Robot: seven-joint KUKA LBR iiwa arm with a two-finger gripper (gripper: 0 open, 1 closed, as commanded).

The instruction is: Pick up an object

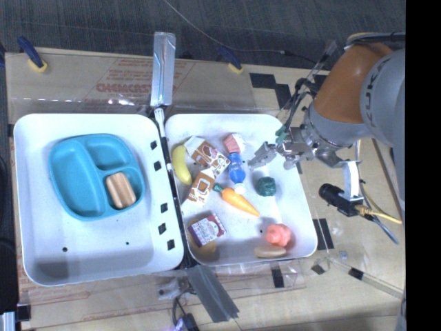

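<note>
White right bin point(293, 216) holds my targets | tool point(270, 153) over its upper right, state I cannot tell | carrot point(236, 200) mid-bin, looks light, stiff, smooth; I would grip across thick end | green ball point(265, 185) beside, may roll

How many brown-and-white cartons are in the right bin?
2, side by side near the bin's upper left. One carton lies right of the banana; the other carton sits just below it, beside the carrot. More could be hidden under the clutter.
</note>
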